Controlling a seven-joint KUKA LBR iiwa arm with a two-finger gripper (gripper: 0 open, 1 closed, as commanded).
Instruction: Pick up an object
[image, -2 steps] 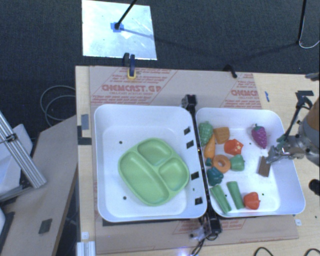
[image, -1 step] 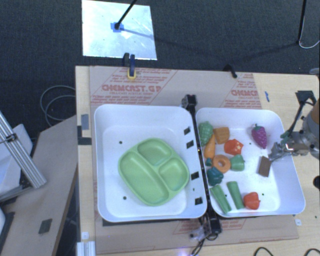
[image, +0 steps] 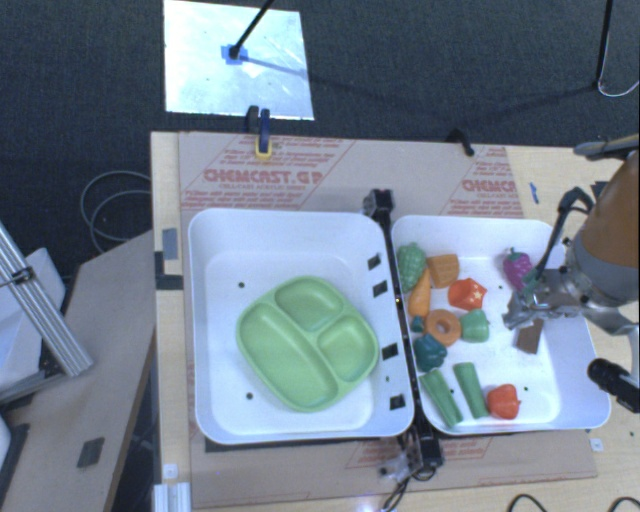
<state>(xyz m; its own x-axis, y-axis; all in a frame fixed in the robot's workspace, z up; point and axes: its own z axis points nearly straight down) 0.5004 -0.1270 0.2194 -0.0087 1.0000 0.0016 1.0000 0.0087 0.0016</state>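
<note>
While the gripper (image: 527, 318) hovers low over the right side of the right bin (image: 575, 400), whether its fingers are released or clenched cannot be told. Toy foods lie in that bin: a purple piece (image: 517, 267) just far of the gripper, an orange ring (image: 441, 326) and green sticks (image: 455, 390) to its left. A green divided plate (image: 305, 343) sits in the left bin (image: 225, 250).

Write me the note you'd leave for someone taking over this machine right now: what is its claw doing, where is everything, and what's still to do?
Gripper: low over the right bin, near its right side, beside the purple toy; nothing visibly between its fingers.
Things: toy foods all lie in the right bin, among them an orange ring, a red pepper and two green sticks.
Left bin: holds a green divided plate.
Done: nothing lifted yet.
Left: grasp one object and raise it.
</note>
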